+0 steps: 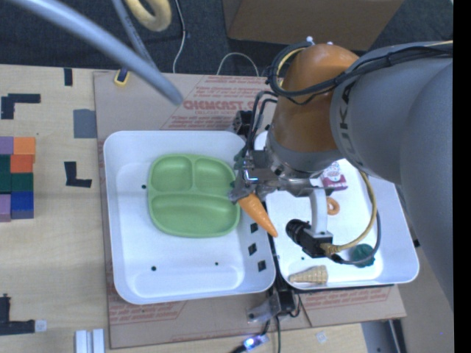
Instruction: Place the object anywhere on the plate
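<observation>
A grey arm (397, 116) with an orange band (313, 98) reaches in from the right and bends down over the seam between two white bins. Its gripper (246, 190) hangs at the right rim of the green plate (193, 195), pinching the thick end of an orange carrot (257, 213). The carrot slants down and to the right, its tip over the divide between the bins, its upper end just beside the plate's edge.

The plate has three compartments and lies in the left bin (132, 271). The right bin (397, 267) holds a waffle cone (309, 275), a teal object (362, 254) and a small orange ring (333, 207).

The bins rest on brown cardboard (213, 105) on a pale wooden bench (51, 271). Red print on the cardboard looks like "CHEMCAST". Coloured blocks (16, 179) sit at the left edge. Beyond the bench are dark carpet and a cardboard box (316, 6).
</observation>
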Available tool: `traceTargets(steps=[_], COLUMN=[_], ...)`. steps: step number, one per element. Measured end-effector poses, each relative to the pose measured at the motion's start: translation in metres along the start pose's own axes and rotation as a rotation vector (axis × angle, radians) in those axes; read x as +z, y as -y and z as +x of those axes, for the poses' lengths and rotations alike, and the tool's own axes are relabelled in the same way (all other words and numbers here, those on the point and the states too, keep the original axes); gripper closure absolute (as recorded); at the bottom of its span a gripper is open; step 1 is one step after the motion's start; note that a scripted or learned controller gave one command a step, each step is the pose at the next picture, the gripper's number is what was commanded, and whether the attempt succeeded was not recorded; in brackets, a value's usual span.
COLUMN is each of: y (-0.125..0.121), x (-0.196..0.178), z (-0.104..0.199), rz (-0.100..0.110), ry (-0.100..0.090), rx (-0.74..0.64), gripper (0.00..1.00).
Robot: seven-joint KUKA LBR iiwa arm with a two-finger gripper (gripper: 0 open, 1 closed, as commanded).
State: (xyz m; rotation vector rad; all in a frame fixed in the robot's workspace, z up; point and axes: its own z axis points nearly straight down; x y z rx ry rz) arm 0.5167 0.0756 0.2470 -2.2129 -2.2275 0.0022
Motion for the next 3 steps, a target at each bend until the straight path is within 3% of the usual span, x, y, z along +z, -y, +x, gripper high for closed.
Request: traceTargets(steps=[1,2,3], y=[-0.001,0.0,0.0], x=[0.015,0.032,0.032], z=[0.039,0.04,0.04], rz=[0.002,0.003,0.001], ry=[0.001,0.002,0.002], rx=[0.002,0.005,0.005], gripper=[1.0,1.0,0.0])
